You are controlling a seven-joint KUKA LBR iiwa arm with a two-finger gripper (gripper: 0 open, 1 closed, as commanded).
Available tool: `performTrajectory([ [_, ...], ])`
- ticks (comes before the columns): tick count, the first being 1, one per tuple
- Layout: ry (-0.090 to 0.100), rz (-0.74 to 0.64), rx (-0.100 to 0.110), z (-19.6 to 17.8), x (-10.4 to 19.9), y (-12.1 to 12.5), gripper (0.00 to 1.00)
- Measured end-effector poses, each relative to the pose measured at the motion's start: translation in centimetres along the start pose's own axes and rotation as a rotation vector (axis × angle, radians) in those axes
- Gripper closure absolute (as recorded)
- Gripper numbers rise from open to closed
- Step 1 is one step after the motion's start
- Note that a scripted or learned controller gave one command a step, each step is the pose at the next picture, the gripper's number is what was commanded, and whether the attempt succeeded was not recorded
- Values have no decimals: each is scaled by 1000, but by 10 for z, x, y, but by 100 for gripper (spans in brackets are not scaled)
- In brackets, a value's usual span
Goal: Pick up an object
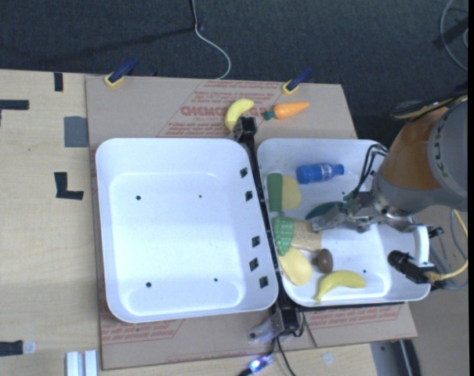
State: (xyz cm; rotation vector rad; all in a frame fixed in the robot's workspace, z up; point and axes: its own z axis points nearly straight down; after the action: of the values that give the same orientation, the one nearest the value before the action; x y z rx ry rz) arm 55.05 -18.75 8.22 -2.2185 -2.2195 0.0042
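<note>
Here, the dark green object [325,208] lies in the right bin [362,149], below the blue bottle [320,171]. The claw [324,220] is touching it from the right; how far open it is, I cannot tell. A banana [340,282] lies further down.

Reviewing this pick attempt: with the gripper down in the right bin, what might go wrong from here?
1. The gripper sits low among crowded items; the dark green object touches it, so a grasp may catch two things or none.
2. The blue bottle looks round and might roll if nudged.
3. The banana lies near the right bin's front wall, leaving little room.
</note>
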Motion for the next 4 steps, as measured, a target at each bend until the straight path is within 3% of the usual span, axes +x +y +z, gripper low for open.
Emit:
performTrajectory([
  [1,4,-13,28,-3,-25,115,0],
  [2,-4,-6,20,0,31,113,0],
  [3,3,-5,29,-9,31,112,100],
  [4,2,-6,28,-9,31,112,0],
])
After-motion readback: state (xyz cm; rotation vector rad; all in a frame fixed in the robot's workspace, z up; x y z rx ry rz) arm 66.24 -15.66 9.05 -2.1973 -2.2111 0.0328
